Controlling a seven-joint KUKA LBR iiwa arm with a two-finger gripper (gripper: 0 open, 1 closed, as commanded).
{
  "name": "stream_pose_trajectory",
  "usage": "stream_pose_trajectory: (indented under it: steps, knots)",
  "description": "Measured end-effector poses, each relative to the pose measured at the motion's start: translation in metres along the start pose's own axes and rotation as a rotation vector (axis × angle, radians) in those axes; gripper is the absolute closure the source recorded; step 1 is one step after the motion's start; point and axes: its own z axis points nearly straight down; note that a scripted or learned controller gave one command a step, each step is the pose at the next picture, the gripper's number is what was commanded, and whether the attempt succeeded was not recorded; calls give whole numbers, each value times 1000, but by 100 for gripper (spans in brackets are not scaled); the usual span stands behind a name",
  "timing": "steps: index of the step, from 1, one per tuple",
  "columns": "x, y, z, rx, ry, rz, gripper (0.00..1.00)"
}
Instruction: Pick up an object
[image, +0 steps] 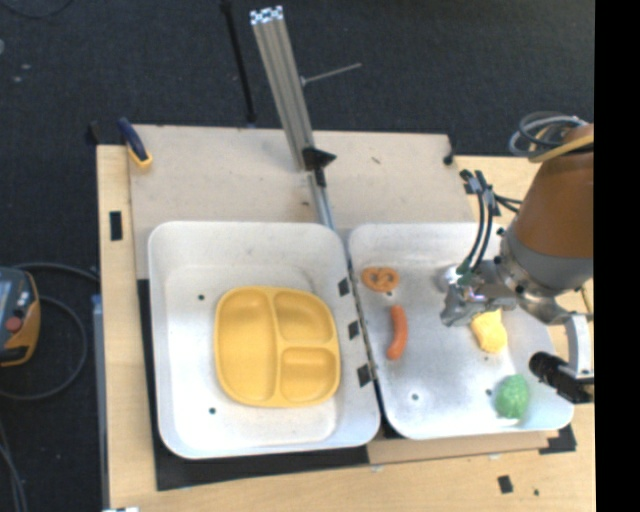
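In the right bin (430, 405) lie a brown pretzel-shaped toy (379, 279), an orange sausage-like toy (397, 332), a yellow chunk (488, 331) and a green bumpy lump (513, 396). My gripper (462, 300) hangs over the right bin, just left of the yellow chunk and touching or nearly touching it. The arm's orange band and grey wrist cover the bin's far right part.
The left bin (180, 260) holds a yellow divided plate (277, 345). A metal post (290, 95) rises from the bench behind the bins. A blue-and-yellow tool (134, 143) lies at the bench's back left corner. Cables hang beside the wrist.
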Motion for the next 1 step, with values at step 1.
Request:
stream_pose_trajectory:
  steps: [1]
  knots:
    - [-1, 1, -13, 4, 1, 0, 100]
